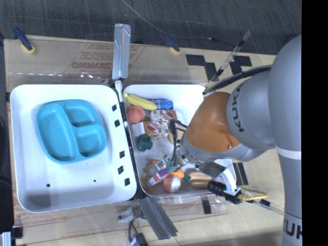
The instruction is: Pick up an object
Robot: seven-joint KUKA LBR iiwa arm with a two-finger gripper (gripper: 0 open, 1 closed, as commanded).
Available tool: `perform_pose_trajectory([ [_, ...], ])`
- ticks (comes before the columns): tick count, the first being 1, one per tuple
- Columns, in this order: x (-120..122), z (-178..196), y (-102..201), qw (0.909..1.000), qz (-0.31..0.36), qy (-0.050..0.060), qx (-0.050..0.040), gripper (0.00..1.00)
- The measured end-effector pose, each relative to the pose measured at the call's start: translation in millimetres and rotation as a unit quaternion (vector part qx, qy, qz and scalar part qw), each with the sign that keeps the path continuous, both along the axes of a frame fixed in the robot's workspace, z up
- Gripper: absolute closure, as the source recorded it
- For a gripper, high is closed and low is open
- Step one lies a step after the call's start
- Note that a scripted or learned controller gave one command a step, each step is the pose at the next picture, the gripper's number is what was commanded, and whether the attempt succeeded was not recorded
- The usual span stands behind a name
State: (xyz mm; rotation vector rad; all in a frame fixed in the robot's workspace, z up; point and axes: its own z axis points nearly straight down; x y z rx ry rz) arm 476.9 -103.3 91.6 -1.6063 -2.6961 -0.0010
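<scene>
Toy groceries crowd the right white bin, spread around the gripper, which reaches down into the bin's near half; whether it is spread or pinched cannot be told, since the orange-banded wrist covers it. Just beside the gripper lie a purple-and-white packet, a small orange piece, a round pinkish-white ball and a tan bun-shaped piece. Farther from it, toward the bin's far end, sit a dark green leafy lump, a printed red-and-white carton, a round red-orange fruit, a yellow banana and a blue packet. Across the divider from the gripper, the left white bin holds a light blue divided plastic tray. Both bins rest on a pale wooden bench; dark carpeted floor lies beyond it.
</scene>
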Motion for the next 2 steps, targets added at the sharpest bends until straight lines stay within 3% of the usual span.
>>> perform_pose_trajectory([
  [1, 2.6, 11.3, -0.3, 1.0, 0.002, -0.003, -0.0005, 1.0],
  [2, 50.8, 144.0, 41.7, 0.9949, -0.101, -0.003, -0.0007, 1.0],
])
